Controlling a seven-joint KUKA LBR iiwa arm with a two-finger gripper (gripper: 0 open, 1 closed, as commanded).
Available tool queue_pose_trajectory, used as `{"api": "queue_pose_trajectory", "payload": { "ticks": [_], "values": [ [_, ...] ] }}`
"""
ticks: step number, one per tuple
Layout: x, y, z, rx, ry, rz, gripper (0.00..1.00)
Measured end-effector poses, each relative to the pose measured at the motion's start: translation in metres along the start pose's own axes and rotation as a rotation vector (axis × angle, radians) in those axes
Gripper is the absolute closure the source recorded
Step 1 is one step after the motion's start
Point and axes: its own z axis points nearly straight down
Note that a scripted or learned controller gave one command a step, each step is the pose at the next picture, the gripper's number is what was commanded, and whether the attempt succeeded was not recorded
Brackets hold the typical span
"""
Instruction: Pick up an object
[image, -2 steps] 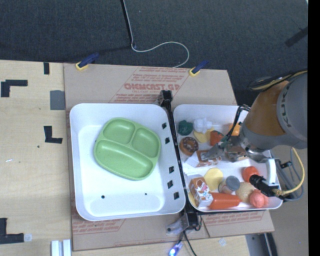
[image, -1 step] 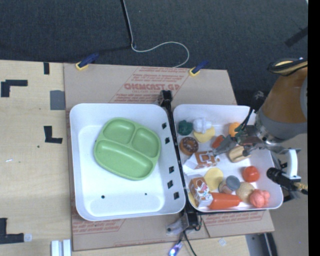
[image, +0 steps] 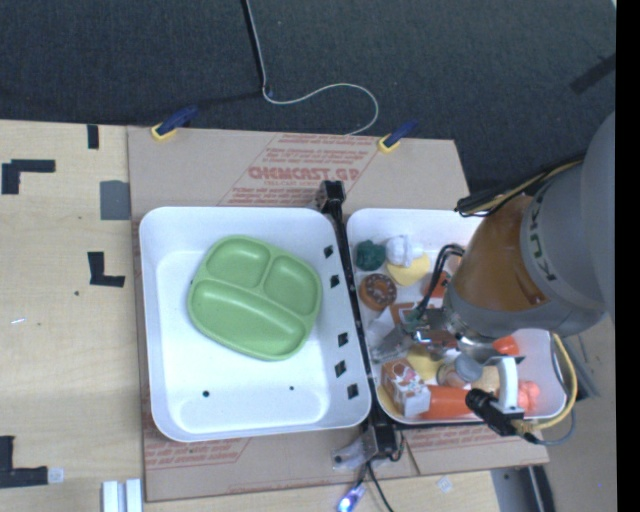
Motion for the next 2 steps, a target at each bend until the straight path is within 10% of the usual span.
{"api": "queue_pose_trajectory", "payload": {
  "ticks": [1, 2],
  "values": [
    [-0.002, 0.002, -0.015, -0.007, -0.002, 0.002, 1.0],
    [0.041, -0.018, -0.172, -0.025, -0.003, -0.004, 1.0]
  ]
}}
